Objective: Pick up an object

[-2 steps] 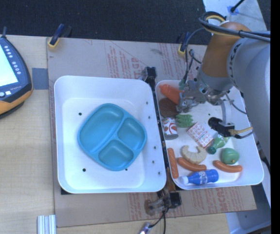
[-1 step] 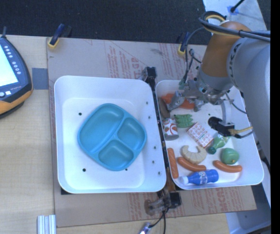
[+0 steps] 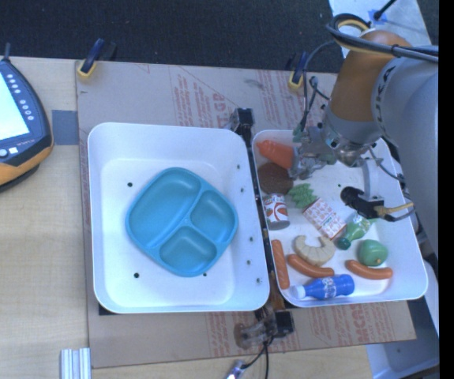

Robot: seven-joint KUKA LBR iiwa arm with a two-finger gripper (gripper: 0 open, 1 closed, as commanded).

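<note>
Spanning wooden bench [image 3: 29, 235]: cardboard sheet [image 3: 203, 93], white bins [image 3: 100, 212].

On the counter [image 3: 45, 235], the left bin [image 3: 104, 212] holds a tray [image 3: 181, 221]. The right bin [image 3: 404, 279] holds a can [image 3: 275, 211], bottle [image 3: 327, 288], sausages [image 3: 312, 268] and apple [image 3: 372, 252]. A pendant [image 3: 1, 125] lies far left.

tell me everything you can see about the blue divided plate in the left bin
The blue divided plate is a light blue tray that looks like plastic, with rounded corners and three moulded compartments: one large along its upper left, two smaller at its right and lower side. It lies flat, right way up and turned at a slant, roughly in the middle of the left bin. Its compartments hold nothing. It rests on the bin floor, apart from the walls.
</note>
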